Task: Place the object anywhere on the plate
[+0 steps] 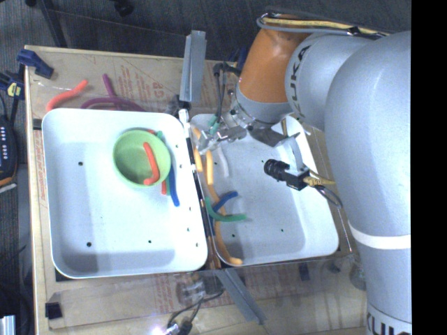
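Landmark: green plate (140, 157), resting in left bin (84, 250). Orange strip (149, 163) lies on plate, curved across its right half. Blue strip (172, 187) just beside plate's right rim, partly off it. Gripper (209, 135) right of plate, over right bin (293, 236) near its top-left corner; finger state cannot be told. More coloured strips (225, 211) lie right of plate, in right bin.
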